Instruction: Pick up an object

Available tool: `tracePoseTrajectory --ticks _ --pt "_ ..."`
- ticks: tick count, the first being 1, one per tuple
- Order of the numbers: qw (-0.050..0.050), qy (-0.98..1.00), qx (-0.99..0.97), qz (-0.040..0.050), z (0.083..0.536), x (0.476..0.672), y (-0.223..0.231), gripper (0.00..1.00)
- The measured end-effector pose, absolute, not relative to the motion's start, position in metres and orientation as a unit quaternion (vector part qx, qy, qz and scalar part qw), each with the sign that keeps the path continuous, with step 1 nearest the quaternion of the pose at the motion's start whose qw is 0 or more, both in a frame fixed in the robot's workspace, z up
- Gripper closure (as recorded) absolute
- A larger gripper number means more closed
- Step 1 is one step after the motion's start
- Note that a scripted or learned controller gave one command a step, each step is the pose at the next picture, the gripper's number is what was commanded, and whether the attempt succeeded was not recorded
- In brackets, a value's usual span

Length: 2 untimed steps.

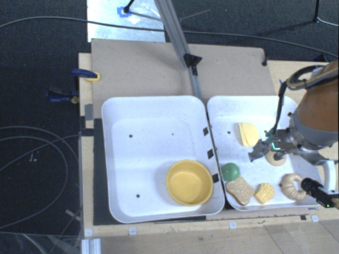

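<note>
Over the right bin [222, 110] I see my gripper [263, 151] hanging low, dark and angular, with a small green light on its body; whether its fingers are apart or together I cannot tell from this slanted view. Just beside its tip, toward the far wall, lies a pale yellow wedge [247, 134] with a smooth face. A pale ring-shaped piece [276, 158] sits partly under the gripper body. Nearer the front rim rest a small round green ball [230, 170], a tan bread-like slab [239, 190] with a grainy surface, a ribbed yellow chunk [264, 193] and a beige looped pastry shape [292, 186]. Left of the divider, the left bin [132, 115] holds a smooth yellow bowl [189, 182], round and upright, near its front right corner. Both bins are shallow white plastic with rounded corners.
</note>
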State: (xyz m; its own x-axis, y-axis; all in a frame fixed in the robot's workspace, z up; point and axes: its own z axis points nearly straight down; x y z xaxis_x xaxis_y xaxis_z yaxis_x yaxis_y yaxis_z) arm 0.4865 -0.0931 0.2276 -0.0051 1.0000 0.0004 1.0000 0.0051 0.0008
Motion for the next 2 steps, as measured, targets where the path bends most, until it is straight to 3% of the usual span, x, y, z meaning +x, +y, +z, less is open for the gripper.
tracePoseTrajectory --ticks 1,2 --pt "0.0 0.709 0.705 0.0006 0.228 0.487 -0.093 0.0" --pt "-0.001 0.707 0.707 -0.0006 0.186 0.488 -0.093 0.0"
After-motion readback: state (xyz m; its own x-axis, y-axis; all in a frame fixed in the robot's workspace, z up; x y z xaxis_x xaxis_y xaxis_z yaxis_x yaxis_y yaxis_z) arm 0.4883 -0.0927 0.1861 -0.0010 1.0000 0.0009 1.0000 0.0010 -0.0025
